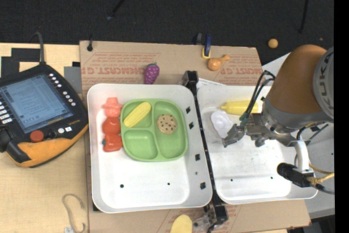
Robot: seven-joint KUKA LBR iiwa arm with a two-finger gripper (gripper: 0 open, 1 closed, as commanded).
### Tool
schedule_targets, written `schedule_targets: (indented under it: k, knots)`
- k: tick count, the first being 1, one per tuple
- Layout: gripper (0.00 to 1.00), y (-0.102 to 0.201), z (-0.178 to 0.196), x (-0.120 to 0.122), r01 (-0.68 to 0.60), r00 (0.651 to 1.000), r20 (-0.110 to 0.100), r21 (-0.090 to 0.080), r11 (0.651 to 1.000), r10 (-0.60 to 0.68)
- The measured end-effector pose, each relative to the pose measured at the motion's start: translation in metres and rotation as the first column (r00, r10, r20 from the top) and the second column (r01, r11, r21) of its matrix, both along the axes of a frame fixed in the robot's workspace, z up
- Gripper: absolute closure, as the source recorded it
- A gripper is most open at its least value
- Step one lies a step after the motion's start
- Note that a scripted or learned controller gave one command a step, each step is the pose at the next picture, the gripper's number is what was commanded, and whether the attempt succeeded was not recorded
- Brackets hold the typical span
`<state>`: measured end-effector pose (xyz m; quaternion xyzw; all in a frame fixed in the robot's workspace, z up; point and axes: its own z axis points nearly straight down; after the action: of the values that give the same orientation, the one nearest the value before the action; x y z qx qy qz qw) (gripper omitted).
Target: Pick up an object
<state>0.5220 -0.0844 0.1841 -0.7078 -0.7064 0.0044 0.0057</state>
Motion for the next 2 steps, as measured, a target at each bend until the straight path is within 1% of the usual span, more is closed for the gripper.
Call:
schedule_targets:
  k: [1, 2]
  knots:
    - [0.0, 0.0, 0.006, 0.003, -0.002, 1.0, 0.011, -0.001, 1.0, 0.002]
    - [0.0, -0.002, -0.048, 0.012, -0.002, 1.0, 0.007, 0.0, 1.0, 0.002]
